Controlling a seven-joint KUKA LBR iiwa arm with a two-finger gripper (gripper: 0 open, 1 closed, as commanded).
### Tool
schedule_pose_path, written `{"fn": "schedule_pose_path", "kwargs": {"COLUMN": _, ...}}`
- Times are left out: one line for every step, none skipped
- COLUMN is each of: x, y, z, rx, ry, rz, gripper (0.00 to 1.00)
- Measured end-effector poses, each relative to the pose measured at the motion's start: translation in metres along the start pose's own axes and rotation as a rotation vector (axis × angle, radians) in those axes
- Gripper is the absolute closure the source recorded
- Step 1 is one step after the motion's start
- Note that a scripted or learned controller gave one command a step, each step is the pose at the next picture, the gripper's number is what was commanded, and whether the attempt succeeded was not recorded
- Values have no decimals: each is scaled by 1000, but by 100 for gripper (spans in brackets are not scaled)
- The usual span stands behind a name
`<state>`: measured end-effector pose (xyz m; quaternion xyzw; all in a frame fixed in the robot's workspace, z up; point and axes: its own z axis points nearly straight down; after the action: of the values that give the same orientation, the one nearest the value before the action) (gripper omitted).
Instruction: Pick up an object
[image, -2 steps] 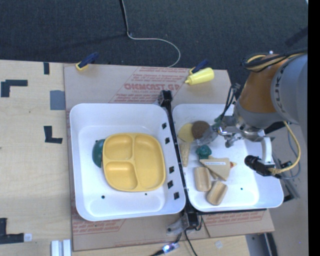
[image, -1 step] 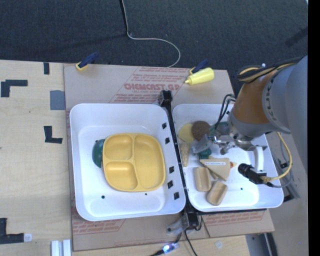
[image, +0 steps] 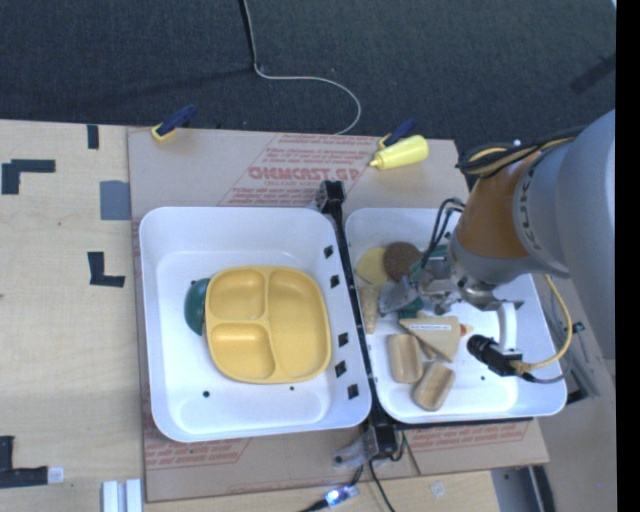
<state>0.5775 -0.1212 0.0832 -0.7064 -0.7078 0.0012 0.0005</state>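
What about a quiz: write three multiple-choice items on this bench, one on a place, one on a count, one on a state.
1. Where does the yellow divided plate lie?
A. left bin
B. right bin
C. on the cardboard

2. How many compartments does that plate have?
A. two
B. three
C. five

3. How does the plate sit?
A. flat, face up
B. upside down
C. leaning on the wall

Key: 1 A, it rests in the left bin, partly covering a green object. 2 B, its ridges mark off three sections. 3 A, the hollows face the camera. The gripper is over the right bin.
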Motion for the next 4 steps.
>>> {"fn": "schedule_pose_path", "kwargs": {"x": 0, "y": 1, "z": -12, "rx": -3, "ry": -1, "rz": -1, "gripper": 100}}
{"fn": "schedule_pose_path", "kwargs": {"x": -1, "y": 0, "z": -75, "rx": -7, "ry": 0, "rz": 0, "gripper": 100}}
{"fn": "schedule_pose_path", "kwargs": {"x": -1, "y": 9, "z": -122, "rx": -6, "ry": 0, "rz": 0, "gripper": 100}}
{"fn": "schedule_pose_path", "kwargs": {"x": 0, "y": 9, "z": -142, "rx": -4, "ry": 1, "rz": 0, "gripper": 100}}
